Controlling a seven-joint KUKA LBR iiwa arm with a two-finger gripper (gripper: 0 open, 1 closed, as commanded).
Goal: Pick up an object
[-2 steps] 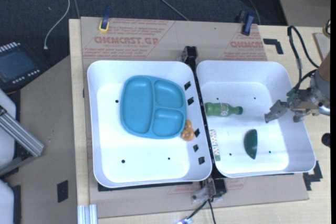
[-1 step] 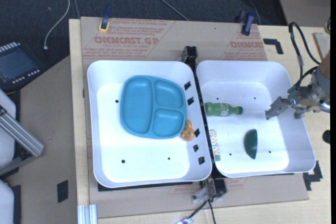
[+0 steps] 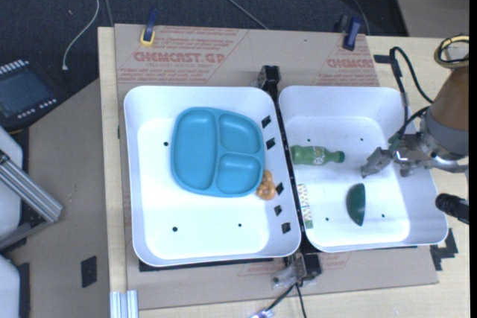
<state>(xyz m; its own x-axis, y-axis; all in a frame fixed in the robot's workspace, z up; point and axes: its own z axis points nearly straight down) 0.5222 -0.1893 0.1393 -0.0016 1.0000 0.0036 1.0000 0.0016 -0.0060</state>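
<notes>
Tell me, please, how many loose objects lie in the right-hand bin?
2: a green bottle near the bin's left wall and a dark green piece toward its front. None seems hidden.

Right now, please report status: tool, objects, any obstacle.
Tool over right bin, holding nothing. Green bottle and dark green piece lie loose below it. Blue divided plate in left bin. Nothing blocking.

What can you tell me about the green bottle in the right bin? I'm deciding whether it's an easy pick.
The green bottle lies on its side on the floor of the right bin, near the bin's left wall. It looks like small, glossy plastic, with a pale label around its middle, and its narrow end points right. Nothing touches it; the gripper is to its right, apart from it.
</notes>
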